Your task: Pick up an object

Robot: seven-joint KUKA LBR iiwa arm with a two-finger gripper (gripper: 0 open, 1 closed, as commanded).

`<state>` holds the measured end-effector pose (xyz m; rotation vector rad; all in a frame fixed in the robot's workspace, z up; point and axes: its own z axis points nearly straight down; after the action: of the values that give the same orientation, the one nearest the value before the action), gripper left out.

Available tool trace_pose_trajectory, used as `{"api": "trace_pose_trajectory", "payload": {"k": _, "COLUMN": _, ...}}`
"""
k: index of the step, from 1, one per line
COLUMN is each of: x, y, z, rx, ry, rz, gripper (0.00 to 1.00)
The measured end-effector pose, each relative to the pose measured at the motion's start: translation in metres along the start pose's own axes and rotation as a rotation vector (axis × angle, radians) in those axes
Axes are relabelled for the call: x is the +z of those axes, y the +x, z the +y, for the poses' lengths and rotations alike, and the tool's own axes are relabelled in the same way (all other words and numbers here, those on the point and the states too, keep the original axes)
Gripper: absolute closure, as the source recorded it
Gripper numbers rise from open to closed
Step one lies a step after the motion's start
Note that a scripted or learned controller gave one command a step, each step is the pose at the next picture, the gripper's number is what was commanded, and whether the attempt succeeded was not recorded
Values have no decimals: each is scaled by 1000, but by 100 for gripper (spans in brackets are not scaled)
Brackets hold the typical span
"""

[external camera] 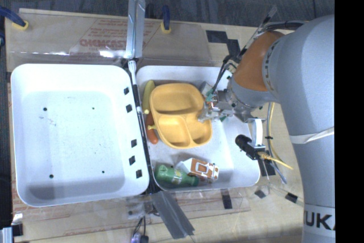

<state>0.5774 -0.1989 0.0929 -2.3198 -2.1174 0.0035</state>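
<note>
Claw (212,104) sits at the right rim of the yellow divided plate (170,101); how wide it stands cannot be told. Below the plate lies a green bottle (173,176).

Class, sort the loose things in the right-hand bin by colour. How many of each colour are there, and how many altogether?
Yellow: 2 (plate, banana)
Green: 1 (bottle)
Orange: 2 (small piece beside the plate, orange-and-white box)
Total: 5

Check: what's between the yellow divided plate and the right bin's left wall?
Camera view: a banana up top and a small orange-red item lower down, both along the yellow divided plate's left edge.
</note>
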Motion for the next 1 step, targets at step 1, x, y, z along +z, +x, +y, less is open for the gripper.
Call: {"api": "trace_pose_trajectory", "payload": {"k": 1, "x": -10, "y": -1, "z": 0, "rx": -6, "ry": 3, "rz": -2, "gripper": 100}}
